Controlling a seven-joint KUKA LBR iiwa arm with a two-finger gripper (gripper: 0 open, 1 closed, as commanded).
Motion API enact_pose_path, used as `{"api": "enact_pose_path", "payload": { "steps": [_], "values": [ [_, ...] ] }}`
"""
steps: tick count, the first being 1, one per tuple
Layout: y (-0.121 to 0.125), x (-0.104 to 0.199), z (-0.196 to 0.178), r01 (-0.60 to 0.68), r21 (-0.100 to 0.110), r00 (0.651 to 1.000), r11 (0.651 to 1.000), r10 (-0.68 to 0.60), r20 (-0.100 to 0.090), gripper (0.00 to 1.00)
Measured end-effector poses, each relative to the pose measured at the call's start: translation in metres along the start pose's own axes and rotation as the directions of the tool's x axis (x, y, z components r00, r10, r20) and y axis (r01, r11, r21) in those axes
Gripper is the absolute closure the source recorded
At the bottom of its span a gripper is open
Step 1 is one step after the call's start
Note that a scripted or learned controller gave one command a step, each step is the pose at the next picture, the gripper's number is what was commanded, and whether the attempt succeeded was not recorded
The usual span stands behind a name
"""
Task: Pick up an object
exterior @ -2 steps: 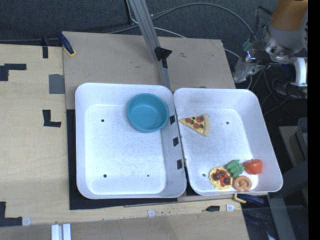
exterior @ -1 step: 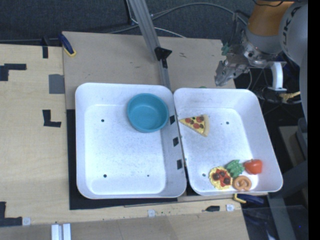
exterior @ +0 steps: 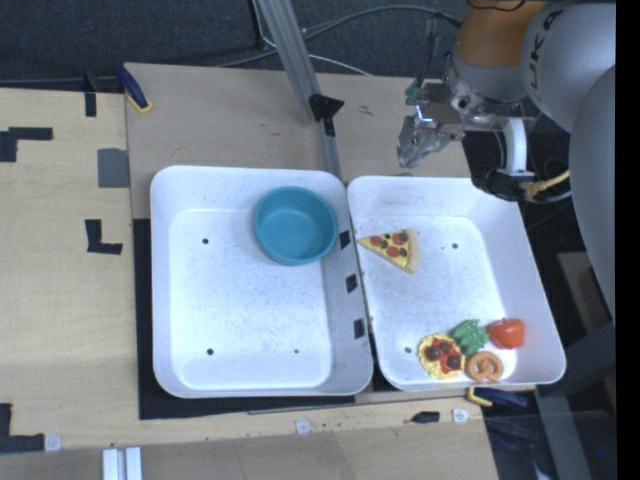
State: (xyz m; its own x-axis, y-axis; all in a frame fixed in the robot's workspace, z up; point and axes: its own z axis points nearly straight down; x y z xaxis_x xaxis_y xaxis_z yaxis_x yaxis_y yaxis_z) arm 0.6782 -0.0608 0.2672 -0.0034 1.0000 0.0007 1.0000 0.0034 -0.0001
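Above the bench (exterior: 230, 128), the arm's fingers (exterior: 415, 148) hang pressed together, pinching nothing.

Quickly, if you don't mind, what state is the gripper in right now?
Gripper: above the right bin's far rim, nothing visible between its fingers; open or closed cannot be told.

Tan bench (exterior: 230, 118) carried 2 white bins (touching): left bin (exterior: 190, 358) at 9 o'clock, right bin (exterior: 520, 268) at 3.

Even, soft overhead light; the white bins (exterior: 250, 368) glare slightly, shadows stay faint, and the whole picture is mildly soft and grainy.
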Motion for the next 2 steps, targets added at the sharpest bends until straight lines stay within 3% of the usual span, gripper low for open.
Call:
{"api": "enact_pose_path", "payload": {
  "steps": [2],
  "values": [
    [-0.011,0.109,0.026,0.001,0.002,1.0,1.0,-0.001,0.0,1.0]
  ]
}}
